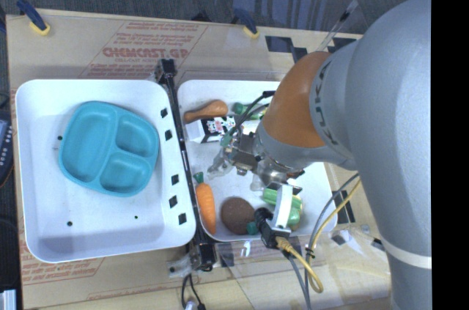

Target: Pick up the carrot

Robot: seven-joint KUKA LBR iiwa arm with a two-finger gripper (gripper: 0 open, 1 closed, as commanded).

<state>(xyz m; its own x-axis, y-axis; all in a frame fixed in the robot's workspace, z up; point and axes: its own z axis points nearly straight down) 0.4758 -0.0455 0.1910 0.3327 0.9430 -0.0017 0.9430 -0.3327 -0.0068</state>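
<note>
So in the camera view, the grey arm with its orange band (297,107) came in from the right and hung over the right-hand shallow white bin (192,97). The two-finger gripper (223,155) sat low over the middle of that bin, but honestly I couldn't tell whether it was open or closed; it was too cluttered with metal and cables there.

The small orange carrot (206,207) lay in the right bin's near-left corner, right along the left wall, below the gripper and apart from it. Just beside it to the right was a round brown ball-like thing (237,215), then a green object (287,207). A brown drumstick-shaped item (206,111) lay near the far wall.

The left bin (37,176) held a light blue divided plastic plate (108,147).
</note>
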